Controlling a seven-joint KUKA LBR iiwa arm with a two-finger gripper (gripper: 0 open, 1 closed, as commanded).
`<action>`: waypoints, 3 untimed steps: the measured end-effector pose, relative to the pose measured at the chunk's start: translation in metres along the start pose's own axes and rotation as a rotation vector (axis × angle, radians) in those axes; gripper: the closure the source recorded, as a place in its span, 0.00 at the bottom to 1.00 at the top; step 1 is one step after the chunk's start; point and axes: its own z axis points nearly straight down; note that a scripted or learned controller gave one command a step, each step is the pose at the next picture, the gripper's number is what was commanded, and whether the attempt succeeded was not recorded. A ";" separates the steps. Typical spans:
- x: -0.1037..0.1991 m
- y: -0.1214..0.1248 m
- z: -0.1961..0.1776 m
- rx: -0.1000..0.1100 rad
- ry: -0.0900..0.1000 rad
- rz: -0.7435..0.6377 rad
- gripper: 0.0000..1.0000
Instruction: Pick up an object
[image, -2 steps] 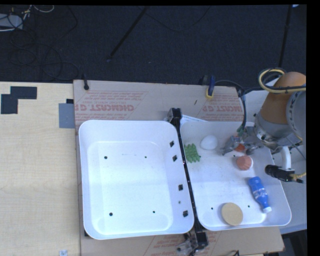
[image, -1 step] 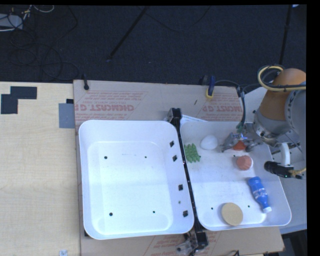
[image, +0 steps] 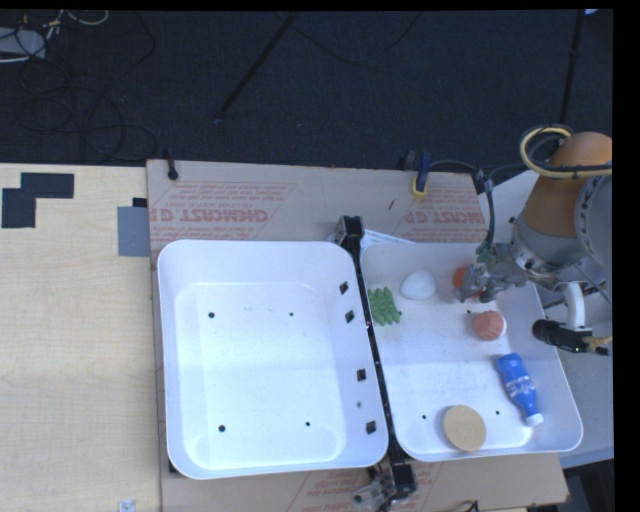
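Hovering by the orange object (image: 463, 277), the end effector (image: 478, 283) needed centring over it; its opening couldn't be told.

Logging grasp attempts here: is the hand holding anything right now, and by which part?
Cannot be told. The hand is low in the right bin, right against a small orange-red object, but the view is too blurred to show a hold.
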 end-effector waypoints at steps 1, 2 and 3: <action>0.056 -0.018 -0.110 -0.007 0.000 -0.003 1.00; 0.092 -0.051 -0.128 0.004 0.002 0.000 1.00; 0.120 -0.053 -0.002 0.014 0.003 0.000 1.00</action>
